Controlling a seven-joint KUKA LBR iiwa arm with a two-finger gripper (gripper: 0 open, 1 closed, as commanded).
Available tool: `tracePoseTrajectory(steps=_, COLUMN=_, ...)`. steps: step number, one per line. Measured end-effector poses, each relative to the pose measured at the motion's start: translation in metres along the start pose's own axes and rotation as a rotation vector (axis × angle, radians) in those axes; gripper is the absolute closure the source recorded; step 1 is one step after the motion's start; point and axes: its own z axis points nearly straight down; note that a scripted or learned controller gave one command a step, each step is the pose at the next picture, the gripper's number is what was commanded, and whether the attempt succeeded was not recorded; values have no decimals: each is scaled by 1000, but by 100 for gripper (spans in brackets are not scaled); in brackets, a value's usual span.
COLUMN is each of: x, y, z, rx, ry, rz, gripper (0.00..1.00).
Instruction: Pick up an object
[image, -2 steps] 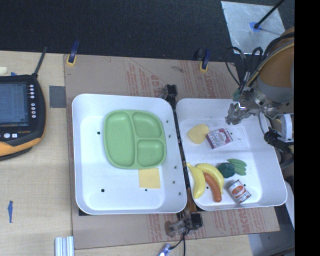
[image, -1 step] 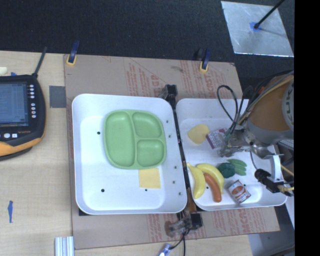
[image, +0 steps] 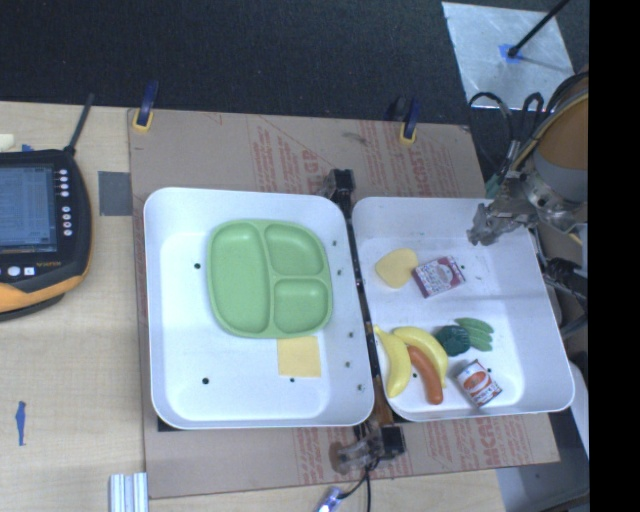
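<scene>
Over on the right side, the gripper (image: 484, 230) hangs above the far right corner of the right bin (image: 520, 300), and honestly I can't tell if its fingers are apart or together, it's just a grey blob from this angle. Nothing visible between them. Right bin has all the stuff: a pale yellow piece (image: 396, 266) near the far left, a small red-and-white packet (image: 438, 276) just beside it, then closer to the near edge a banana (image: 402, 352) with a hot dog (image: 427, 374) lying against it, a green veggie (image: 463, 334) just right of the banana, and a little red-and-white can (image: 478, 383) tipped on its side near the front right corner. The gripper is closest to the packet but apart from it. Left bin (image: 180, 380) holds a green divided plate (image: 269, 277) in the middle and a yellow cheese slice (image: 299, 356) just in front of it, touching or nearly touching the plate's edge. Both bins sit on brown cardboard (image: 250, 140) on the tabletop (image: 70, 400), with a teach pendant (image: 35, 230) off to the far left.
</scene>
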Motion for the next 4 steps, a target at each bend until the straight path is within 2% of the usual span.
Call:
tracePoseTrajectory(steps=1, x=25, y=-81, z=84, rx=7, ry=2, rz=-1, gripper=0)
tracePoseTrajectory(steps=2, x=3, y=-29, z=83, rx=3, ry=2, rz=0, gripper=0)
tracePoseTrajectory(steps=3, x=-28, y=-104, z=82, rx=5, ry=1, rz=1, gripper=0)
tracePoseTrajectory(steps=4, x=-29, y=-104, z=72, rx=7, ry=0, rz=-2, gripper=100)
